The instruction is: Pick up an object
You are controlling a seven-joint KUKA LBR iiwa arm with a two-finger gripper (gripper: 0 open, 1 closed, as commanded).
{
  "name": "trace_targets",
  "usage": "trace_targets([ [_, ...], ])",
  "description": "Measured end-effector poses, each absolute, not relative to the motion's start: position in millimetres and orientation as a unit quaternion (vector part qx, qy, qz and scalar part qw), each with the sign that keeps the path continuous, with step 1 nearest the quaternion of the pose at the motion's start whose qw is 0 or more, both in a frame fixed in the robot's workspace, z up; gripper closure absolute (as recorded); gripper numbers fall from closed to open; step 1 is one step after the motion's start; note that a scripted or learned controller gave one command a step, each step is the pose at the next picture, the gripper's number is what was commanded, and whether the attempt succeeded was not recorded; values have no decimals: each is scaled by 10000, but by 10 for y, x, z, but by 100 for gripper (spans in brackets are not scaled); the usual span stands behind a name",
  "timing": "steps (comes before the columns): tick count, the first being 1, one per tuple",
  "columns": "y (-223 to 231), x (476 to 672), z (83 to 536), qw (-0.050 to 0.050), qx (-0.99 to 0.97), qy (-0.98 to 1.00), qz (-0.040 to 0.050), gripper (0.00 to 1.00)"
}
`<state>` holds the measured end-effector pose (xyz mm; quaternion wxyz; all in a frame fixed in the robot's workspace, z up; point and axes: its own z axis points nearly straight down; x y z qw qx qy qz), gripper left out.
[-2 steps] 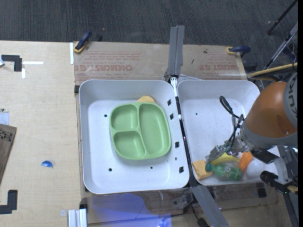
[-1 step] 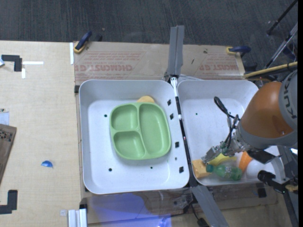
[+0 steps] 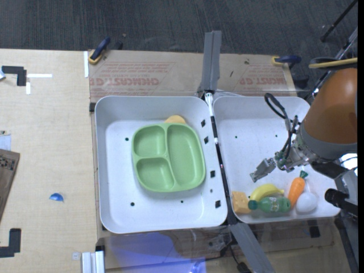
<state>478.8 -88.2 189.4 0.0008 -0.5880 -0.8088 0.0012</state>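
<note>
Two white bins side by side on bench. Left bin [image 3: 114, 169] holds a green divided plate [image 3: 169, 157], three compartments, lying flat near bin centre. Small yellow-orange item [image 3: 176, 119] pokes out from behind plate's far edge, mostly hidden, can't ID.

Right bin [image 3: 244, 135] has a cluster of objs packed in its near corner: yellow wedge [image 3: 240, 201] at the left end, banana [image 3: 265, 192] just beside it, green bottle [image 3: 271, 205] lying on its side in front of banana and touching it, carrot [image 3: 296, 189] standing tilted w/ green top up, white egg-like ball [image 3: 306, 202] at right end against carrot.

Arm [image 3: 335, 112] comes in from right, orange band visible, wrist over right bin's right half. Black cable loops up above wrist. Gripper [image 3: 266, 168] points down-left, tip hanging just above and to the left of banana, apart from it. Fingers look parted slightly, nothing btwn them; no obj lifted. All pickable objs rest on bin floor.

Blue clamps at cardboard's far corners. Small blue bit [image 3: 56, 197] on wooden bench top, well left of bins.
</note>
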Motion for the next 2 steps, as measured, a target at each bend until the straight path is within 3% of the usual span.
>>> trace_targets([
  [1,-882,4788,1894,9,-5881,-8088,12,0],
  [2,-1288,4774,892,17,-5663,-8242,7,0],
])
